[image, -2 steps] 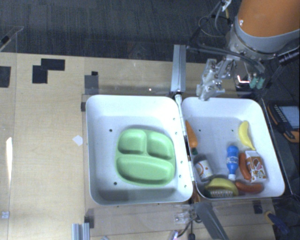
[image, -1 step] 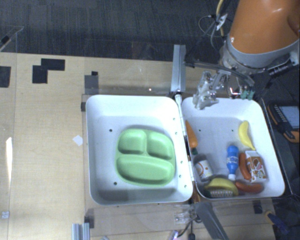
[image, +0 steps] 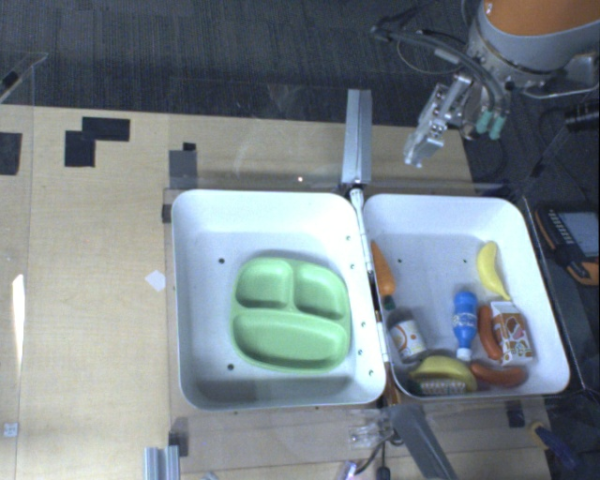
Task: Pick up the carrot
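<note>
Hovering beyond the bins, the tool (image: 427, 141) grips nothing, its opening unclear; carrot (image: 382, 270) lies in the right bin (image: 441, 230).

grey rounded arm housing (image: 534, 42) with a broad orange band (image: 530, 14) along its upper part. pale silver-grey rim below the band. black cables (image: 412, 37) looped off the housing, running in thin curved strands. two-finger gripper (image: 424, 150) in light metallic grey, built from flat, narrow, plate-like sections. small teal-green fittings (image: 487, 122) clustered beside the gripper mount. dark wiring bundled around the mount between housing and gripper body. no legible markings or screws at this resolution; finger detail too small to resolve.
</note>
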You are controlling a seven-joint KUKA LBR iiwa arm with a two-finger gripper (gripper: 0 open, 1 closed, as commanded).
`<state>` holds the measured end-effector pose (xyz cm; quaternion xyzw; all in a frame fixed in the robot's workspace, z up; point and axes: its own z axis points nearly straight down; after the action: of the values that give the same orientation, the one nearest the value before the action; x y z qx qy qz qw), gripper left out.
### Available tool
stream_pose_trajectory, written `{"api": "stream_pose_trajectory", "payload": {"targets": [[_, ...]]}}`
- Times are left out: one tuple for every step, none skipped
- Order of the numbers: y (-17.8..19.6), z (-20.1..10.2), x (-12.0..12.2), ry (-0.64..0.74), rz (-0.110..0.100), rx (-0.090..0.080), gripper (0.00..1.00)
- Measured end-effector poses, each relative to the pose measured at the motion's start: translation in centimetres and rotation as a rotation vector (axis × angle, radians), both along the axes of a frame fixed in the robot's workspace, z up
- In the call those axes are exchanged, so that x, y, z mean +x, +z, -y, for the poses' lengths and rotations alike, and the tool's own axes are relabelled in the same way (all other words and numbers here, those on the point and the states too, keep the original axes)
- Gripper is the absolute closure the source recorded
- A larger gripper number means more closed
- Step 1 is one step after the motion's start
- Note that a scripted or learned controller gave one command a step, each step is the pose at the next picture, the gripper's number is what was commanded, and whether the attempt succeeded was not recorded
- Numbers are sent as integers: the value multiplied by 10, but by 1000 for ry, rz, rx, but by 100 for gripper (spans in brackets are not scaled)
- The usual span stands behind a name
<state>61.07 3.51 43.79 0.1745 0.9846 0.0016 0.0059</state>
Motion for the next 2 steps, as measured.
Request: {"api": "stream_pose_trajectory", "payload": {"targets": [[-92, -89, 11, 300, -4, -1, 100], [-108, -111, 28, 348, -1, -2, 100]]}}
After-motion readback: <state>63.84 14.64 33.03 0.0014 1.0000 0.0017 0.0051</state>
